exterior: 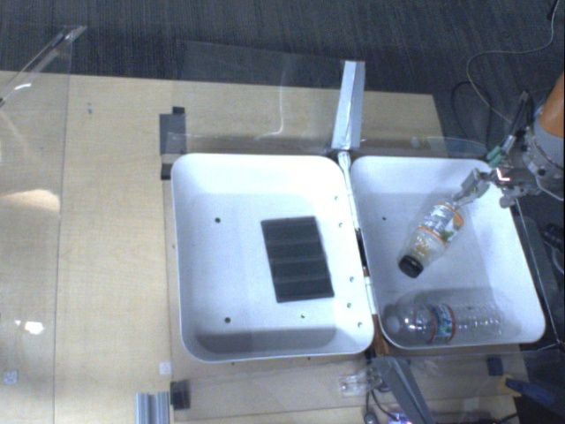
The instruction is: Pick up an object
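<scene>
A small clear bottle (430, 235) with a black cap and an orange-green label lies tilted in the right bin (388, 193), cap toward the lower left. My gripper (478, 184) reaches in from the right and sits just above the bottle's upper-right end, close to it or touching it. A larger clear plastic bottle (440, 321) lies on its side along the right bin's front wall. A black ribbed rectangular block (297, 258) lies flat in the middle of the left bin (203, 237).
A metal post (350, 104) rises behind the seam between the two bins. Cables (503, 78) hang at the far right beside the arm. Clear plastic sheeting covers the bench to the left.
</scene>
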{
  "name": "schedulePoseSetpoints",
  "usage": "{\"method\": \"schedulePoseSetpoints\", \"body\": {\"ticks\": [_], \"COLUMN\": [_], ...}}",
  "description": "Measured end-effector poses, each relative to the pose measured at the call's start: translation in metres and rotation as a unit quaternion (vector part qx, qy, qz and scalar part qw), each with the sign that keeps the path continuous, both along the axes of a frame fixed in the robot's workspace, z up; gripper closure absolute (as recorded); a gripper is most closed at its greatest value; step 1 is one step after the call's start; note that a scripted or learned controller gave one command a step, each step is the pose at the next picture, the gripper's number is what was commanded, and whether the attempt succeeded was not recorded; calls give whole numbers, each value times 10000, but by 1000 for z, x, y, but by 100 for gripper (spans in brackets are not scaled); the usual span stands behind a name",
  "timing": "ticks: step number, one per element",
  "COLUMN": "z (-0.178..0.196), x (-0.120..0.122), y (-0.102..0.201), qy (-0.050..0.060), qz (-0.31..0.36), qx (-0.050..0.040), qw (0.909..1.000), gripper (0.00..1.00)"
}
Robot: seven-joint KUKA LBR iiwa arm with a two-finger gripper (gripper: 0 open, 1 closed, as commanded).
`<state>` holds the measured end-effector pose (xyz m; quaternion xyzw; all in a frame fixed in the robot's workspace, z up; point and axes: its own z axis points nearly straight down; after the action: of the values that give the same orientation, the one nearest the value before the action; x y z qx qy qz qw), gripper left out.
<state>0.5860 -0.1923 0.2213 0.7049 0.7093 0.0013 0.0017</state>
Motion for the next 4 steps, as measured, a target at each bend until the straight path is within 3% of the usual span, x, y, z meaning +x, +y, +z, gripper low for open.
{"method": "schedulePoseSetpoints", "body": {"ticks": [1, 2, 3, 4], "z": [-119, -124, -126, -114], "x": [-2, -19, -15, -13], "y": [36, 46, 46, 47], "qy": [-30, -143, -105, -138], "qz": [493, 535, -73, -65], "qx": [-7, -54, -10, -11], "qw": [9988, 9985, 9999, 9999], "gripper": [0, 0, 0, 100]}}
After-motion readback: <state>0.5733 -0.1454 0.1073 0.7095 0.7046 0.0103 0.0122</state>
